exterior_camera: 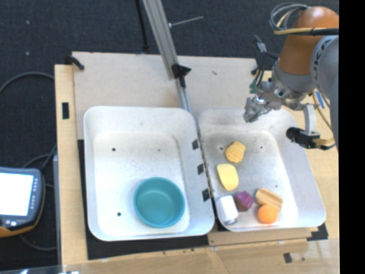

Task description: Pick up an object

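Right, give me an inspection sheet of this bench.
Surface: bench bears left bin and right bin, side by side.
Job's things: right bin holds two yellow pieces, white cylinder, purple piece, tan block, orange ball.
Clutter: teal bowl in left bin.
Gripper: gripper over right bin's far rim, holding nothing.
Cables: cable on floor, left.
Surroundings: metal post, tablet.

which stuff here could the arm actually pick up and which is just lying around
Pickable, right bin: yellow ridged piece, yellow block, white cylinder, purple piece, tan block, orange ball; left bin: teal bowl.
Lying about: handheld screen, metal rail, cables.
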Controlling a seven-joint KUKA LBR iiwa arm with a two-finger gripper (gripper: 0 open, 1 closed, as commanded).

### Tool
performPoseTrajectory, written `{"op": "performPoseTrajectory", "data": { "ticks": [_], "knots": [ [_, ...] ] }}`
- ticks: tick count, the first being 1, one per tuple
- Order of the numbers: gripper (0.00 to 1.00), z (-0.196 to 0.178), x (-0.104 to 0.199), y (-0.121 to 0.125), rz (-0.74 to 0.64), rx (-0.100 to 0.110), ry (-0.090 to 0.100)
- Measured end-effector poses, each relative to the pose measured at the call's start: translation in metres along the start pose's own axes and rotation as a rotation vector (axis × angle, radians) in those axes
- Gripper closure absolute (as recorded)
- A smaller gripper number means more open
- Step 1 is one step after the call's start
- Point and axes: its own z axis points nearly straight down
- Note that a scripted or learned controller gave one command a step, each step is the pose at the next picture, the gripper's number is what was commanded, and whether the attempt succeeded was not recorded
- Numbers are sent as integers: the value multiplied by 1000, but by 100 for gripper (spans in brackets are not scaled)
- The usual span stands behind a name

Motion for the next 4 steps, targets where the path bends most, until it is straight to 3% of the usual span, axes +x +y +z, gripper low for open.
{"op": "performPoseTrajectory", "data": {
  "ticks": [1, 4],
  "knots": [
    [100, -27, -1, 1, 0, 1, 0],
    [100, -38, 158, -61, -7, 6, 4]
  ]
}}
